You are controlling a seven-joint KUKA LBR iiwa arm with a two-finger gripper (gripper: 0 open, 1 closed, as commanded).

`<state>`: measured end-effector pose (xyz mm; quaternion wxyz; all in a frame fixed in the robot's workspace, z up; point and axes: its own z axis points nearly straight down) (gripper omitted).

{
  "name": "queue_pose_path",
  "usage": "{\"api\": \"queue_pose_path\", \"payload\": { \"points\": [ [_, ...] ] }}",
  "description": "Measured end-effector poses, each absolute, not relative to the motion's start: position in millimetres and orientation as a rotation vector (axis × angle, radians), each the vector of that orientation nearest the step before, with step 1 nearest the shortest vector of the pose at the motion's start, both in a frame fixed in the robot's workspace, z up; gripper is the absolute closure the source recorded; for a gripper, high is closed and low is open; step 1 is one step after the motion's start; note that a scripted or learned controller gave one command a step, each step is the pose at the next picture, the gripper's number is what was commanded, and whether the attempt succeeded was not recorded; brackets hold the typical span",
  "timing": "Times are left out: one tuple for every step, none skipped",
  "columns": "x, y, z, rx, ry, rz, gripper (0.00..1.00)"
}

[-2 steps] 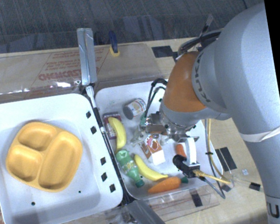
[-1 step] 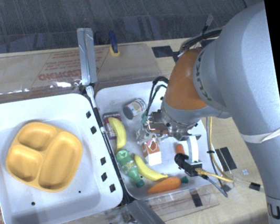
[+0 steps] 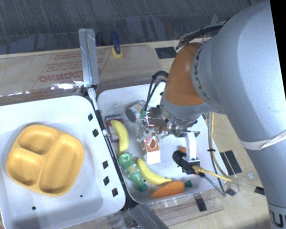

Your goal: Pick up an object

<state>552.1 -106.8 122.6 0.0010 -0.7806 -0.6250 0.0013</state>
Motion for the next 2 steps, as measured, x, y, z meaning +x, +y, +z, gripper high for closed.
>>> {"api": "queue_pose_path", "payload": {
  "points": [
    [531.0,-109,96,-2.414,-2.018,-0.010,1.00],
    [554.4,-45,191,-2.191,-2.247,0.003,1.00]
  ]
}}
